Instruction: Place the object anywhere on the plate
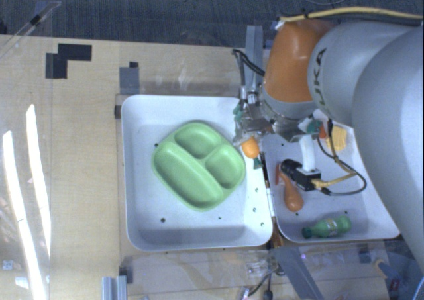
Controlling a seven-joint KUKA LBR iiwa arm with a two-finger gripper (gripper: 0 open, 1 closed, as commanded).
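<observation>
A green divided plate (199,164) lies in the left white bin (142,226). My gripper (249,134) hangs over the bin's right edge, just right of the plate's upper right rim. A small orange object (250,149) sits right below the fingers, seemingly pinched between them. The grey arm with its orange band (295,60) covers much of the right bin.
The right bin (371,226) holds an orange carrot-shaped object (292,197), a green bottle (327,227) near the front, and a yellow item (338,137) partly under the arm. A black cable with a yellow stretch (331,183) loops over that bin.
</observation>
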